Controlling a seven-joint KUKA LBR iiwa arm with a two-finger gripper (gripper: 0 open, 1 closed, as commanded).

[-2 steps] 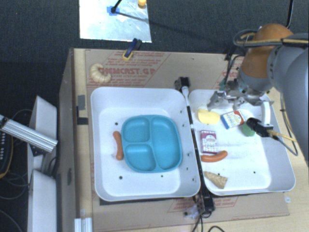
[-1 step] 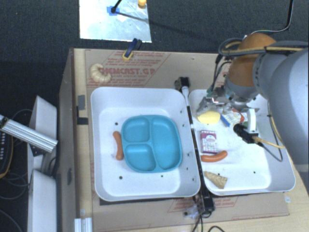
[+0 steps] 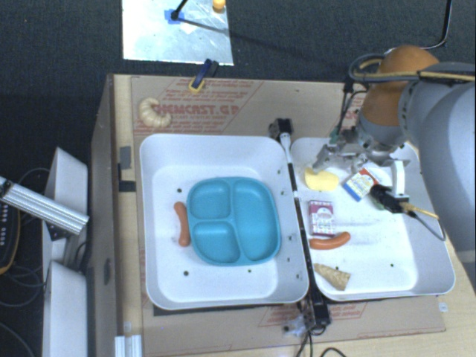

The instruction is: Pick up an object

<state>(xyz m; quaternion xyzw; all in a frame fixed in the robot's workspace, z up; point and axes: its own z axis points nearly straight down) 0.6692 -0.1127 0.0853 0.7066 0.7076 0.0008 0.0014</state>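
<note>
Where the right bin (image 3: 425, 270) comes nearest the camera, a tan wedge (image 3: 332, 276) lies just inside its near edge, toward the near-left corner. Beyond it a reddish sausage (image 3: 329, 239) lies crosswise. Just past that, a small red-and-white packet (image 3: 321, 216) sits close to the bin's left wall.

Across the divide, the left bin (image 3: 167, 171) carries a blue divided plate (image 3: 232, 220) at its middle. A second sausage (image 3: 182, 224) lies lengthwise on the bin floor, just beside the plate's left rim.

Farther up the right bin, a pale yellow piece (image 3: 321, 178) rests near the far-left corner, with a blue-and-white packet (image 3: 357, 185) a little to its right. My jaws hang low over these two, spread apart and holding nothing. One tip is near the yellow piece's far edge, though I cannot tell whether it touches.

My arm (image 3: 442, 114), orange band (image 3: 398, 80) showing, reaches in over the bin's far-right corner.

On the counter (image 3: 245, 110) beyond the left bin, a pale curled pastry (image 3: 154, 111) lies toward the far-left corner. A blue-and-yellow clip-like item (image 3: 201, 75) sits at the counter's far edge.
</note>
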